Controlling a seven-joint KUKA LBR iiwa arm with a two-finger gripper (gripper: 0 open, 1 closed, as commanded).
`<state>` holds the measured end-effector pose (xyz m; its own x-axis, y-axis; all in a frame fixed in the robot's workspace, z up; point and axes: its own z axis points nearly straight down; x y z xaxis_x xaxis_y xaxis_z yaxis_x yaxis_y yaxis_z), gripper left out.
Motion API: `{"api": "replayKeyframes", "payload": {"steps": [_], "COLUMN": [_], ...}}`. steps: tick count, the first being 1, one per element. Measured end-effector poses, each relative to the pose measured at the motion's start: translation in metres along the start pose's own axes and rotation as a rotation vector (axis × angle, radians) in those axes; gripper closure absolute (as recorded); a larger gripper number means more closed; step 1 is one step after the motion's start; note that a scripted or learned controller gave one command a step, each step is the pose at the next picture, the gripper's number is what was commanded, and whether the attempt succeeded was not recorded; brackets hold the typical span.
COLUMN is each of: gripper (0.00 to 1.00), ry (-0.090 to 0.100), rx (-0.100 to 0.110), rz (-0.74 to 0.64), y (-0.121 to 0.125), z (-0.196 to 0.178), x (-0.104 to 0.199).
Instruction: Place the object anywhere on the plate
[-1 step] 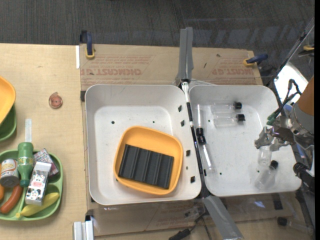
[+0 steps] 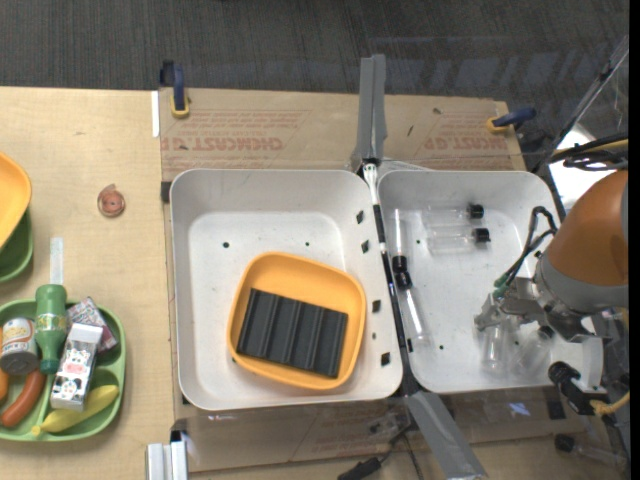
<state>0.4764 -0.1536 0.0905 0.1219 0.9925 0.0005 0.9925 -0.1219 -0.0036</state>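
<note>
The end effector point(image 2: 505, 313) is lowered into the right bin point(image 2: 440, 363); its grip cannot be told. The plate point(image 2: 297, 273) is seen leftward, in the left bin point(image 2: 200, 368).

The two bins, left point(image 2: 200, 268) and right point(image 2: 440, 363), looked like smooth white plastic with a dull sheen. In the left one the orange plate point(image 2: 300, 273) seemed glossy plastic, and the dark ribbed block point(image 2: 292, 333) on it was matt black. In the right bin lay clear, shiny bottles point(image 2: 450, 230) with black caps. The sheet point(image 2: 270, 133) beyond the bins was brown matt cardboard, the bench point(image 2: 80, 148) pale, smooth wood. The arm's band point(image 2: 598, 233) was glossy orange.
</note>
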Motion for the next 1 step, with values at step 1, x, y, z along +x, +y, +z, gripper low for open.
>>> {"api": "replayKeyframes", "payload": {"steps": [1], "gripper": [1.0], "ry": [-0.001], "rx": [-0.001], "rz": [-0.066], "y": [-0.0076], "z": [-0.1], "x": [0.0688]}}
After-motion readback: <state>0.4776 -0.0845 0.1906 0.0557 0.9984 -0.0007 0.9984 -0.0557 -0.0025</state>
